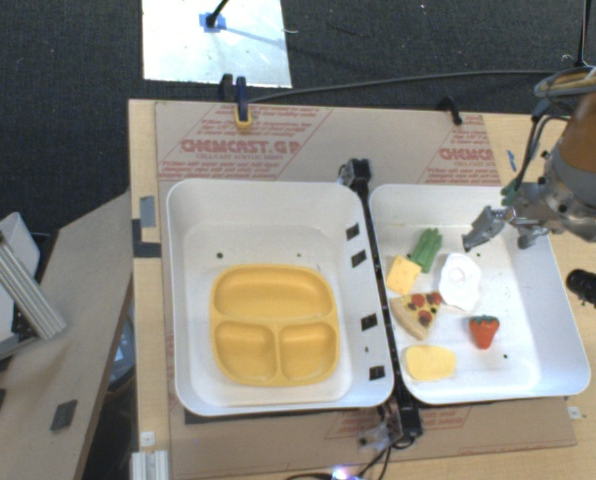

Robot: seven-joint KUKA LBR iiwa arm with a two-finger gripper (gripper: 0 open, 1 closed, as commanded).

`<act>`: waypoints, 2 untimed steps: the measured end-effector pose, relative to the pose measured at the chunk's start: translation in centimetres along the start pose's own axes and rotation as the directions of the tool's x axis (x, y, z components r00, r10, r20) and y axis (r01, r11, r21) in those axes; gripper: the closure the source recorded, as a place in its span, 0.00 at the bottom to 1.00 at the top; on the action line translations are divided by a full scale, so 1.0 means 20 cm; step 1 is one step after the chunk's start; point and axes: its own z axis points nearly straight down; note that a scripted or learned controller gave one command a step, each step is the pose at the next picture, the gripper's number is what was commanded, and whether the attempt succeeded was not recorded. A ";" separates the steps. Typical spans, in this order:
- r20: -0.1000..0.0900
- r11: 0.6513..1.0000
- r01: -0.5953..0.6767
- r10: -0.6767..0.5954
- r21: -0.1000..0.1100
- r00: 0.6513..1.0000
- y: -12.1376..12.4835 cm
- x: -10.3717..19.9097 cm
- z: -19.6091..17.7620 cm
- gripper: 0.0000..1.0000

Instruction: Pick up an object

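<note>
The jaws (483, 228) hang over the right bin (568, 368) at the toys' one o'clock; their opening I cannot tell. Toys crowd together, so a descent may nudge the egg (460, 280) or grab nothing.

Count on inspection: two white bins, left (193, 228) and right (558, 358); one yellow divided tray (274, 325); one green piece (426, 247); one yellow cheese square (404, 275); one white piece (460, 281); one pizza slice (418, 314); one strawberry (484, 330); one pale yellow oval piece (430, 363)
</note>
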 end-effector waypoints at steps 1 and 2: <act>0.002 1.000 0.003 -0.003 -0.012 1.000 0.01 0.00 -0.03 0.00; 0.001 1.000 0.001 -0.001 -0.010 1.000 0.01 0.05 0.20 0.00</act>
